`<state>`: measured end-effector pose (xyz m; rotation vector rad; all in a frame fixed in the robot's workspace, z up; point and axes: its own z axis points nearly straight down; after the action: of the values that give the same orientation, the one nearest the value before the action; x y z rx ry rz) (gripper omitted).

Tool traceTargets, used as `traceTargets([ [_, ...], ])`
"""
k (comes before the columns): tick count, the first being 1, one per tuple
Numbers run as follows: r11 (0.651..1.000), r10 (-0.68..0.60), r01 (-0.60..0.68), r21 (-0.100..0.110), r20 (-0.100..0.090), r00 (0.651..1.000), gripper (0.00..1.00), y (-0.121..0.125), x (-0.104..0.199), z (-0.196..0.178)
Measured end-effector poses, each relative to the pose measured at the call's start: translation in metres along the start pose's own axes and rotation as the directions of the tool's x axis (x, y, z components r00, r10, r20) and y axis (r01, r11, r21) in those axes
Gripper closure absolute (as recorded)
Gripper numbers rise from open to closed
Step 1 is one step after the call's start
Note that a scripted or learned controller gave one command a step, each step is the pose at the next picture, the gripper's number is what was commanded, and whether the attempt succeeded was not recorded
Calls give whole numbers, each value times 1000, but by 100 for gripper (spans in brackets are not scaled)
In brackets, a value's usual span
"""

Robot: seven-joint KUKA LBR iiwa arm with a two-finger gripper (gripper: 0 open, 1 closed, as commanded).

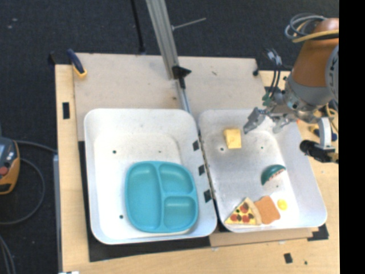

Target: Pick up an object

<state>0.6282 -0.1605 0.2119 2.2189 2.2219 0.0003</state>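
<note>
The arm hangs over the right bin point(296, 153) at its two o'clock corner, gripper point(266, 121) spread and holding nothing, cheese block point(232, 138) at its eight o'clock.

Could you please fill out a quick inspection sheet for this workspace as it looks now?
Surface: wooden bench bearing left bin and right bin.
Job's things: right bin holds yellow block, pizza slice, orange piece, small yellow piece, teal-and-white item.
Clutter: teal divided tray in left bin.
Grippers: gripper above right bin's far edge, holding nothing.
Cables: loops atop arm.
Surroundings: metal post, dark floor.
</note>
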Motion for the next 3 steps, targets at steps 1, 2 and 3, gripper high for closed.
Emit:
traceTargets([
  [1, 1000, 1, -1, 4, 0, 1000, 0, -7, -6, 59],
  [2, 1000, 2, -2, 4, 0, 1000, 0, -7, -7, 112],
  [3, 1000, 3, -3, -3, 2, 1000, 100, -5, -9, 97],
])
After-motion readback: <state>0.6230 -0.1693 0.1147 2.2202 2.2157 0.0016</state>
